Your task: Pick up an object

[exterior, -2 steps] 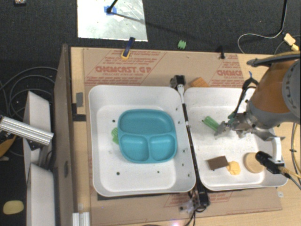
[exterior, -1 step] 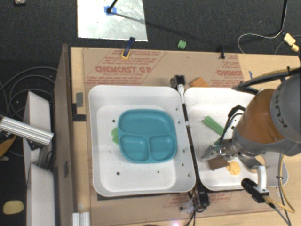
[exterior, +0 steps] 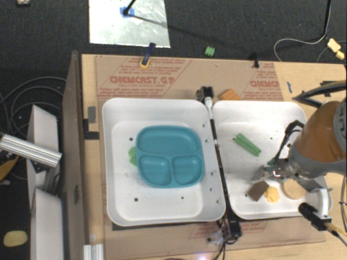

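In the right bin, the claw hangs just above a brown block.

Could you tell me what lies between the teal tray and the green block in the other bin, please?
In the camera view, between the teal tray and the green block run the bins' two adjoining rims, with a dark gap between them, flanked by bare white bin floor.

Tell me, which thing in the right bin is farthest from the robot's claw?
The green stick. It lies alone toward the middle of the right bin, while the brown block, yellow piece and tan disc crowd beside the gripper.
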Robot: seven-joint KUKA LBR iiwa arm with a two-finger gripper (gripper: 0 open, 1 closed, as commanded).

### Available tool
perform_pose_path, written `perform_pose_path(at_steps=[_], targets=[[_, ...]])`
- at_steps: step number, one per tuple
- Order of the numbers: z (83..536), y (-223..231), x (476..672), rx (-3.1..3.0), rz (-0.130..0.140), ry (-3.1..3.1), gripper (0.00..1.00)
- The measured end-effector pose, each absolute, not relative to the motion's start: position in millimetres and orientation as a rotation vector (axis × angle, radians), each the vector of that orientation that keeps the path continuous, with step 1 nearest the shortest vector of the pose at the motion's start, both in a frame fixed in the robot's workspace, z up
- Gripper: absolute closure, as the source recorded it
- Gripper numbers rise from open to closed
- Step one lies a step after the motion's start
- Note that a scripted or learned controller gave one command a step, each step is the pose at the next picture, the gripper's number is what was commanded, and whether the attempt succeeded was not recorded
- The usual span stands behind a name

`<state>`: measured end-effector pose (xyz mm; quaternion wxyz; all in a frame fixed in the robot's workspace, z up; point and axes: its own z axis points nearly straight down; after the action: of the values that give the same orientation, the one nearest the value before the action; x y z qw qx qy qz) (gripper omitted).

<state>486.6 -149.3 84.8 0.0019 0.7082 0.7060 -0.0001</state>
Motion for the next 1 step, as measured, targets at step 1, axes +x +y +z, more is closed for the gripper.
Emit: perform_pose_path(at_steps=[1], targets=[[85.2, -161.9, 556.4, 2.209, 0.006, 2.222, 0.00]])
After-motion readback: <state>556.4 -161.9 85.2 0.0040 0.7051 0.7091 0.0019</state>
